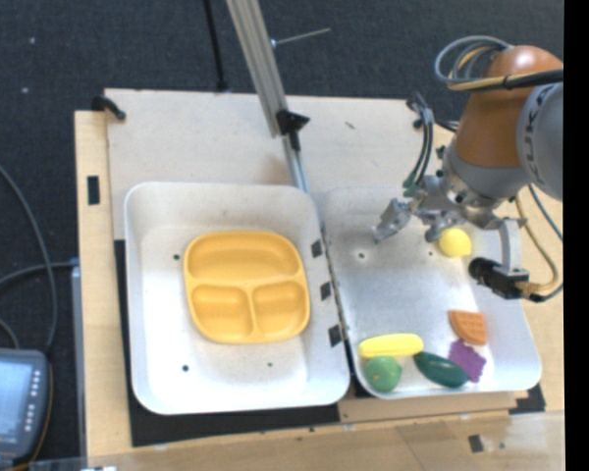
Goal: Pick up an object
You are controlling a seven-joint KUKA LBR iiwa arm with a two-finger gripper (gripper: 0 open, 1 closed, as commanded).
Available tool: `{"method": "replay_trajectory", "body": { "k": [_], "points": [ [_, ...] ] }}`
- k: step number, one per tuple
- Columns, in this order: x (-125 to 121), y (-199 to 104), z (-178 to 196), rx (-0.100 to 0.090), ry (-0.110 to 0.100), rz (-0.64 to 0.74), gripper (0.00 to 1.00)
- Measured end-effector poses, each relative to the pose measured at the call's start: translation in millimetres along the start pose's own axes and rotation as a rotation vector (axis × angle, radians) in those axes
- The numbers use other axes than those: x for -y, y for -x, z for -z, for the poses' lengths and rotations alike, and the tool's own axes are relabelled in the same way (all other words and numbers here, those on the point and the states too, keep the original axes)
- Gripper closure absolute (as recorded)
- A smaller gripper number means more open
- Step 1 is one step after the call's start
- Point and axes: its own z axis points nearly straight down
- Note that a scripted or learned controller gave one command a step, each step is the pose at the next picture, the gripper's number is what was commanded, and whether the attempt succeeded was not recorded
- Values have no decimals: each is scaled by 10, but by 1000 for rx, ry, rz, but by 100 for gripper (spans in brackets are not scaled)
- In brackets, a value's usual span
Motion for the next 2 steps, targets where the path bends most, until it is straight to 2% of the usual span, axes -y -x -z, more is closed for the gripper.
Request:
{"method": "replay_trajectory", "body": {
  "k": [1,2],
  "points": [
    [-1,-1,1,-1,0,-1,0],
    [74,5,-609,2,-6,-4,0]
  ]
}}
